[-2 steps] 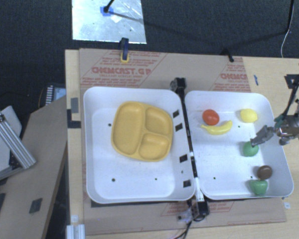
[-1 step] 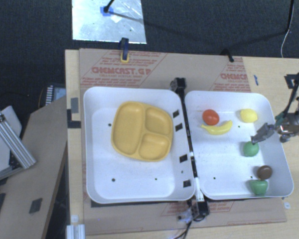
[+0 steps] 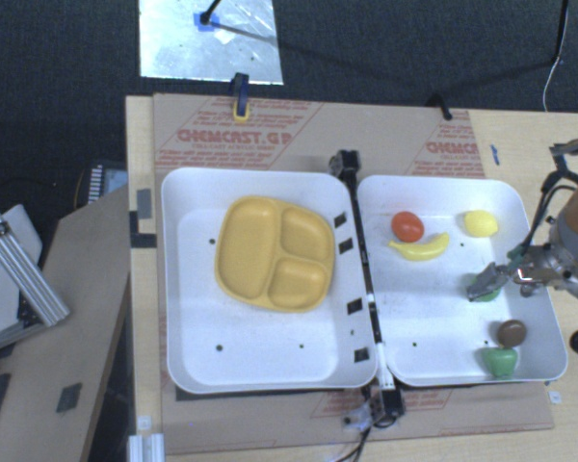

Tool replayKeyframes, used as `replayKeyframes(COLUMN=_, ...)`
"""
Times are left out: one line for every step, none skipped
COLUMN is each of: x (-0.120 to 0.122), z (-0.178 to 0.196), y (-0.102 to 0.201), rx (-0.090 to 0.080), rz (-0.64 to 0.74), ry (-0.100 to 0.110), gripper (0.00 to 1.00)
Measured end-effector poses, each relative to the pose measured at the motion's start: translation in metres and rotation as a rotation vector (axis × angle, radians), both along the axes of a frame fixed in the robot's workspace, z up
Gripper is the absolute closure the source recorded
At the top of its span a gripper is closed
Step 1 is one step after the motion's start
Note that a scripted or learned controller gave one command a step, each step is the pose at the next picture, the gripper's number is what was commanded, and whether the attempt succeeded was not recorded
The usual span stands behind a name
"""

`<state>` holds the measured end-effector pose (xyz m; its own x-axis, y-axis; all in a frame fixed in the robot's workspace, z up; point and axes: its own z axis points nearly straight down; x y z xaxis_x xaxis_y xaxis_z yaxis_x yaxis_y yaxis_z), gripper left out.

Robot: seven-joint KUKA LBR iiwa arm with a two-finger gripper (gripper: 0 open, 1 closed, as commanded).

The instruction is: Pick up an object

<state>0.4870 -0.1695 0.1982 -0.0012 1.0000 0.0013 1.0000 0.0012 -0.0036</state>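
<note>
The right bin (image 3: pixel 433 354) holds a red tomato (image 3: pixel 407 225), a yellow banana (image 3: pixel 420 248), a yellow lemon (image 3: pixel 480 223), a brown round piece (image 3: pixel 511 332) and a green piece (image 3: pixel 501 360). My gripper (image 3: pixel 485 285) reaches in from the right and hovers low over the bin's right side, below the lemon and above the brown piece. A bit of green shows right under its tip; I cannot tell what it is or whether it is held.
The left bin (image 3: pixel 193 354) carries a yellow divided plate (image 3: pixel 273 252). A black divider with clips (image 3: pixel 358 258) runs between the bins. The bins rest on a cardboard sheet (image 3: pixel 270 133). A metal frame (image 3: pixel 14 268) stands at the far left.
</note>
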Motion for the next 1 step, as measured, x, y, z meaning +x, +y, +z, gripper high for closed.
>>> replayKeyframes(x=0.0074, z=-0.0512, y=0.0079, rx=0.000, rz=0.000, ry=-0.001, gripper=0.00)
